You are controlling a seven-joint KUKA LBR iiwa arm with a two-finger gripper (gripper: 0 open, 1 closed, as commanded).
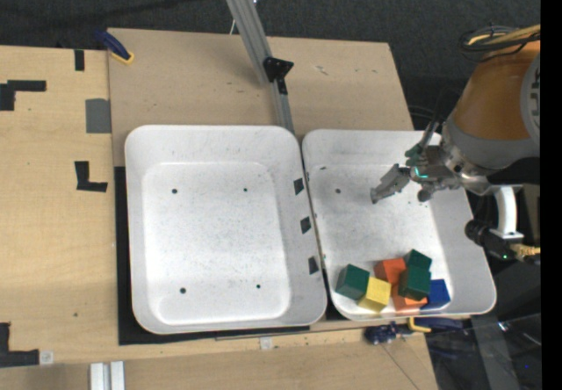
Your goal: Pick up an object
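While gripper (406, 186) hovers over right bin (351, 160), fingers spread, nothing between them, pick not yet made. Blocks (395, 283) clustered at bin's near corner, well apart. Descent, grasp, lift left.

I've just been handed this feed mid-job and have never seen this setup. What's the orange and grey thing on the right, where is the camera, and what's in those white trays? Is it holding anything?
The camera sits above the bench, looking down at a slant. The orange and grey shape at the right is a robot arm reaching in; its gripper, a two-finger claw, hangs over the right bin. I see nothing between its fingers, so it holds nothing yet. Two shallow white bins lie side by side. The left bin shows just small dark dots on its floor. In the right bin's near corner sits a cluster of small blocks: a green block, a yellow block, orange ones, a dark green one and a blue block. The gripper is well away from that cluster.
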